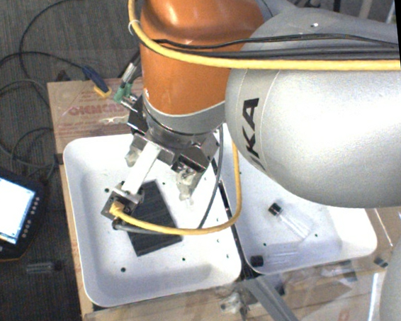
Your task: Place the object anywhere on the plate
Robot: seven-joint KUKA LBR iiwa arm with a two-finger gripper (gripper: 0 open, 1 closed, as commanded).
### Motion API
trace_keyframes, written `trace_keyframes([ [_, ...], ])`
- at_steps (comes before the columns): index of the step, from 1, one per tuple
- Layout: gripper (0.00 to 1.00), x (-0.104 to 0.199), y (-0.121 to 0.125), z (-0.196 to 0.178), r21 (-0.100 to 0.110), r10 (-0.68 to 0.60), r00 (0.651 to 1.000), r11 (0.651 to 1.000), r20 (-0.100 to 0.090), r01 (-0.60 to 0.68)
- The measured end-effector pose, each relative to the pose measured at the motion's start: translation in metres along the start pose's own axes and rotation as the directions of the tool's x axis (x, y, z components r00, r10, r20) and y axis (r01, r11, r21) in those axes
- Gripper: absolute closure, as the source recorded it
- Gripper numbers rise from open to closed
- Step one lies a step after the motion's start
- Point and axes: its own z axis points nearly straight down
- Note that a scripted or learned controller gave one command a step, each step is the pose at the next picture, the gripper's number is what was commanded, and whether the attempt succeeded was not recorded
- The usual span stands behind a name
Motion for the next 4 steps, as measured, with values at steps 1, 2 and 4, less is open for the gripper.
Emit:
trace_keyframes([
  [1, 0.0, -0.063, 0.058, -0.049, -0.004, -0.101, 0.995, 0.995, -0.001, 0.101],
  [2, 0.0, -0.019, 0.017, 0.163, 0.002, -0.243, 0.97, 0.97, 0.001, 0.243],
  [4, 0.0, -0.014, 0.014, 0.006, -0.004, -0.182, 0.983, 0.983, 0.0, 0.182],
])
